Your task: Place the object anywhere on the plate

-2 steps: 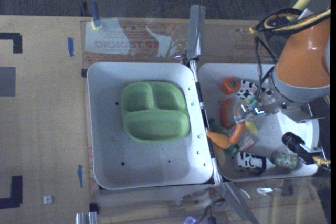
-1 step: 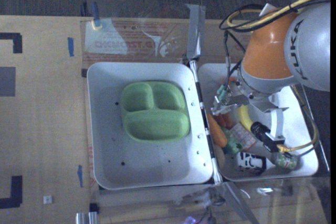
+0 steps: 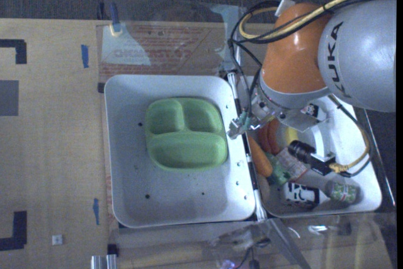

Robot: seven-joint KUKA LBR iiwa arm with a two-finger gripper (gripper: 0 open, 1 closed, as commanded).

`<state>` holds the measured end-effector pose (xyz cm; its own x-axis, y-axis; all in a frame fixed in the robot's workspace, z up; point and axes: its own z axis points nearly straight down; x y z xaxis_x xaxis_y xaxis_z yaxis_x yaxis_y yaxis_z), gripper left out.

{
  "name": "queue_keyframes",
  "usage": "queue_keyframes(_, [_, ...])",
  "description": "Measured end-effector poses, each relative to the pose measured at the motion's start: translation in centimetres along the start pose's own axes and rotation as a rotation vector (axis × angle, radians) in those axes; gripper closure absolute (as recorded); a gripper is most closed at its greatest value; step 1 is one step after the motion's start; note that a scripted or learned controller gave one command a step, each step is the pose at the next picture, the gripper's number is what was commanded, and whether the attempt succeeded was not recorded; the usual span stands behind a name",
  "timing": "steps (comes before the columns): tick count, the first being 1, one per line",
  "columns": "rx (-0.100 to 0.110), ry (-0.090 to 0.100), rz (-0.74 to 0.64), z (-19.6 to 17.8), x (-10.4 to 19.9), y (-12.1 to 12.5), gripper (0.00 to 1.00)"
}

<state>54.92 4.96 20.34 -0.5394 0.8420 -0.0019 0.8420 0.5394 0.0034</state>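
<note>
A green plate [image 3: 186,133] with three compartments lies in the left white bin [image 3: 126,186], slightly above its middle. My gripper [image 3: 238,125] hangs under the orange wrist band over the seam between the two bins, just right of the plate's right edge. The arm hides much of the right bin [image 3: 368,198]. An orange carrot [image 3: 259,159] lies along that bin's left wall, directly below the gripper. I see nothing on the plate.
In the right bin, a red thing [image 3: 271,133] and a yellow thing [image 3: 291,135] peek out beneath the wrist. A clear bottle [image 3: 334,189] and a black-and-white object [image 3: 301,194] lie along its lower edge. The bench [image 3: 50,135] extends to the left.
</note>
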Motion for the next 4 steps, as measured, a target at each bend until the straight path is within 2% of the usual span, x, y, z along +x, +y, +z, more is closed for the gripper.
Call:
queue_keyframes(1, [-0.002, 0.0, -0.256, 0.2, 2.4, 5.3, 1.0])
queue_keyframes(2, [-0.001, 0.0, -0.13, -1.4, 9.7, 9.1, 1.0])
queue_keyframes(3, [0.003, 0.002, -0.036, 5.1, 4.0, 4.5, 1.0])
queue_keyframes(4, [-0.001, 0.001, -0.262, 0.4, 11.0, 6.3, 1.0])
